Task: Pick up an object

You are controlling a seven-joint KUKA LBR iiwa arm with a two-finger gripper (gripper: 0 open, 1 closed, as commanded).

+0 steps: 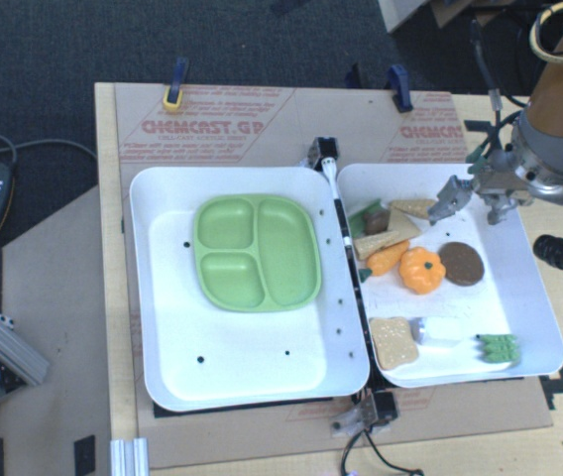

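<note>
A slanted overhead view of a workbench covered with a brown cardboard sheet [262, 117], holding two shallow white bins side by side. Nearest the camera, along the front edge of the right bin [539, 296], lie a square slice of toast [394, 341], a clear, pale plastic item [438, 331] just beside it, and a small green leafy toy [499, 347] toward the bin's right corner. Farther back in the same bin, an orange toy pumpkin [422, 270] sits beside a flat, round brown patty [461, 263], with an orange carrot [386, 259] touching the pumpkin's left side. Behind these is a cluster of tan, bread-like wedges [386, 228] and a small green piece by the bin's left wall. The left bin [163, 296] holds a light green divided plate [258, 252] with three compartments, lying flat near the bin's middle. The gripper [449, 206] hangs over the back of the right bin, above and just behind the bread pieces and well clear of the pumpkin; its grey fingers [445, 205] point down and to the left, and nothing can be seen between them. How far apart the jaws stand cannot be told from this angle. The grey arm [554, 137], with its orange band, enters from the right. At the far edge, a yellow clamp [174, 89] and a blue clamp [397, 87] pin the cardboard.
</note>
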